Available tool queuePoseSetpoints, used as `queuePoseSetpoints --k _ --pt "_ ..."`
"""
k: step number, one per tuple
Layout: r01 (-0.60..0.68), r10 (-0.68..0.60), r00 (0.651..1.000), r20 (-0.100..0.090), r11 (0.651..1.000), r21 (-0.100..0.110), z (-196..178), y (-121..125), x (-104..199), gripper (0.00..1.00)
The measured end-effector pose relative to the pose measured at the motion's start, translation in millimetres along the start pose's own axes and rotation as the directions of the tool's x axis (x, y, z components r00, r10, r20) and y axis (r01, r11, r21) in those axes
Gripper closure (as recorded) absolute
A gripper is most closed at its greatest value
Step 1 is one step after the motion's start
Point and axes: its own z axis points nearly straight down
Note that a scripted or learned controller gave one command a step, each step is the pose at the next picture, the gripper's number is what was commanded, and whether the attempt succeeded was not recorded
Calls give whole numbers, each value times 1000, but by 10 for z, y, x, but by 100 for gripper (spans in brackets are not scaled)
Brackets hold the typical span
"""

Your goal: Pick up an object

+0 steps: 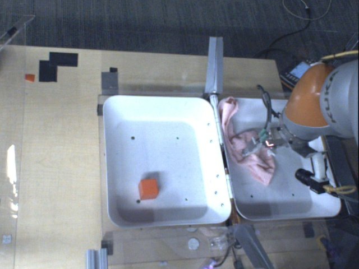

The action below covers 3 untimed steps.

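No writing could be read. The gripper (263,140) was seen against the pink cloth (247,150) by the right bin's (291,206) left wall; its grip could not be told. An orange block (148,189) lay near the left bin's (168,108) front-left corner.

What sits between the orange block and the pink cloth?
In the camera view, bare white floor of the left bin, then the two bins' adjoining rims, separate the orange block from the pink cloth.

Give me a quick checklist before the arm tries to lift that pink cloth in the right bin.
1. Pincer over the pink cloth: ok.
2. Cloth inside the right bin: partly, its upper end lies on the wall by the divider: not ok.
3. Cloth caught in the pincer: cannot tell.
4. Orange block apart, in the left bin: ok.
5. Black cable near the wrist clear of the cloth: cannot tell.
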Motion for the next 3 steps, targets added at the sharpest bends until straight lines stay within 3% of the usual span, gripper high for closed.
queuePoseSetpoints --k 1,2,3 --pt "55 -55 998 2 998 -4 -10 -349 73 0" --pt "26 -26 1000 2 1000 -4 -14 -675 18 0" --pt "27 -27 1000 5 1000 -13 -133 -633 11 100"
